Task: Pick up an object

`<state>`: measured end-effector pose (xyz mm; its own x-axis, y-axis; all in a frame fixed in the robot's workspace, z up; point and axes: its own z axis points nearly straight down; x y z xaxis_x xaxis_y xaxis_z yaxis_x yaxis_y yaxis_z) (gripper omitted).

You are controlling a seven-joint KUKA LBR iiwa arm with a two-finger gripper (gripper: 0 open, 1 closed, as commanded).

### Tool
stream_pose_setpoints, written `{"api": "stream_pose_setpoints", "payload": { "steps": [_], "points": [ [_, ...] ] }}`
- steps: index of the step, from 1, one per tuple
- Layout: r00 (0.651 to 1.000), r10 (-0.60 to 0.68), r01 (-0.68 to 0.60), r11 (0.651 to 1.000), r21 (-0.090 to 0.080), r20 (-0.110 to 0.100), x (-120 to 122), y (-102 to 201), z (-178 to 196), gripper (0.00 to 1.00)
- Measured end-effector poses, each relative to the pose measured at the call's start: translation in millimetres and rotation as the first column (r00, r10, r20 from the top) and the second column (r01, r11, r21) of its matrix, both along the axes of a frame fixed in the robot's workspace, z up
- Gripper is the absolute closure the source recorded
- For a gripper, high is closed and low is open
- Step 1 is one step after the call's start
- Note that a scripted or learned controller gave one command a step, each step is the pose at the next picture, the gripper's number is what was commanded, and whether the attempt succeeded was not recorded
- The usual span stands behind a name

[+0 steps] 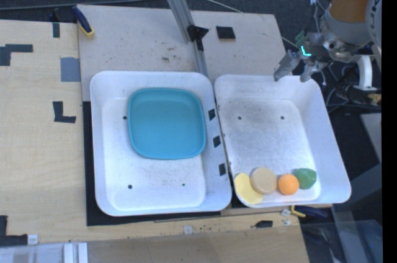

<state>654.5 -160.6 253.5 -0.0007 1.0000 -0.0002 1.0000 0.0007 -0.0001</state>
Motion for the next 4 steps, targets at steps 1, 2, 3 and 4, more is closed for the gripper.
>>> {"api": "stream_pose_setpoints", "payload": {
  "steps": [1, 2, 3, 4],
  "points": [
    [1.0, 0.0, 0.0, 1.0, 0.0, 0.0, 0, 0, 0, 0.0],
    [1.0, 0.0, 0.0, 1.0, 0.001, -0.005, -6, 9, -53, 0.0],
    [1.0, -0.001, 0.001, 1.0, 0.001, -0.005, -4, 2, -100, 0.0],
    [1.0, 0.0, 0.0, 1.0, 0.001, -0.006, -5, 8, -162, 0.0]
  ]
}}
